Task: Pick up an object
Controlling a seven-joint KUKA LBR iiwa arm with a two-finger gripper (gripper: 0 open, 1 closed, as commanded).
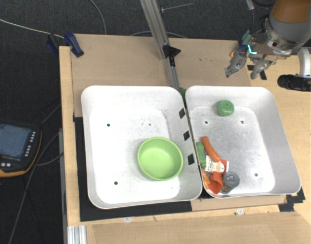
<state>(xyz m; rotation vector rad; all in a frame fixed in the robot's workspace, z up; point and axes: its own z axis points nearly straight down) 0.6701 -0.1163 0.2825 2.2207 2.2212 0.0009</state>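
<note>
My gripper (245, 68) hangs above the bench behind the right bin (270, 136), near its far edge, with its two fingers spread open and nothing between them. Inside that bin a small green round object (225, 108) lies near the far wall. An orange tool-like item (209, 150), an orange and white packet (214, 173) and a grey round piece (230, 179) are piled at the near left corner. A light green bowl (160, 158) sits in the left bin (109, 136), toward its near right side.
A metal pole (156, 22) slants up from between the bins. A blue clamp (74, 43) grips the bench's far left corner. A handheld pendant (12, 145) lies on the floor at left. Cables run over the dark carpet.
</note>
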